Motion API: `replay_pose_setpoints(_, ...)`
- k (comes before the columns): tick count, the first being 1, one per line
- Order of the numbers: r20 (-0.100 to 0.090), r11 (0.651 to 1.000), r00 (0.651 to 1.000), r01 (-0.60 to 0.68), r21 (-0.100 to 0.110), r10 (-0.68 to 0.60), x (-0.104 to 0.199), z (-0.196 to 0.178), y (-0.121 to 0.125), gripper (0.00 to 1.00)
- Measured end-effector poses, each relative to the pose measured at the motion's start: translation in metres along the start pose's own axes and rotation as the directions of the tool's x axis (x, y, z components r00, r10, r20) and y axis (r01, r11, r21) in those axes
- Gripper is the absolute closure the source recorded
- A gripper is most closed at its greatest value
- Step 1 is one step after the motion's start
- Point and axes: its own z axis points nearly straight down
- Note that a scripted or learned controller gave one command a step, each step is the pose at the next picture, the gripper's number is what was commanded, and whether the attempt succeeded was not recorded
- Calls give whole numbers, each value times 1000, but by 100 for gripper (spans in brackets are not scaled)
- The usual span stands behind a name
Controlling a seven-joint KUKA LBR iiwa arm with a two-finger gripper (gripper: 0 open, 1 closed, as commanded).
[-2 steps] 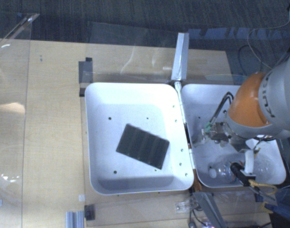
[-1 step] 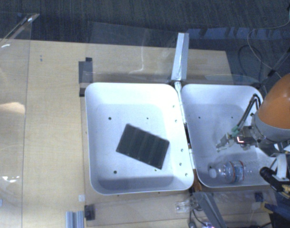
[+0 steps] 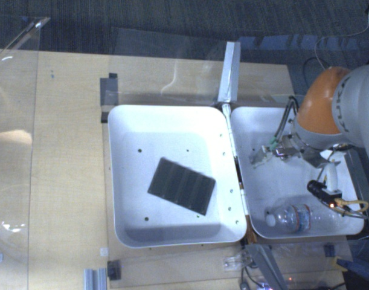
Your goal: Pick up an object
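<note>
The bench (image 3: 57, 180) carries two shallow white bins side by side. The left bin (image 3: 127, 180) holds a dark ribbed rectangular pad (image 3: 182, 186), lying flat and tilted, near the bin's middle. The right bin (image 3: 256, 132), at 3 o'clock from the left one, is partly covered by the grey arm (image 3: 359, 107) with its orange band (image 3: 320, 104), reaching in from 3 o'clock. The gripper (image 3: 266, 151) hangs over the right bin's middle; whether it is spread or pressed together cannot be told. A clear plastic bottle (image 3: 290, 217) lies on its side at the right bin's 6 o'clock wall, well apart from the gripper.
</note>
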Motion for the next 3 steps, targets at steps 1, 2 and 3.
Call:
replay_pose_setpoints(1,-2,1000,1000,-21,4,21,17,2,55,0)
replay_pose_setpoints(2,-2,999,999,50,5,-50,58,-97,41,0)
replay_pose_setpoints(3,0,995,995,-101,6,101,-19,-166,8,0)
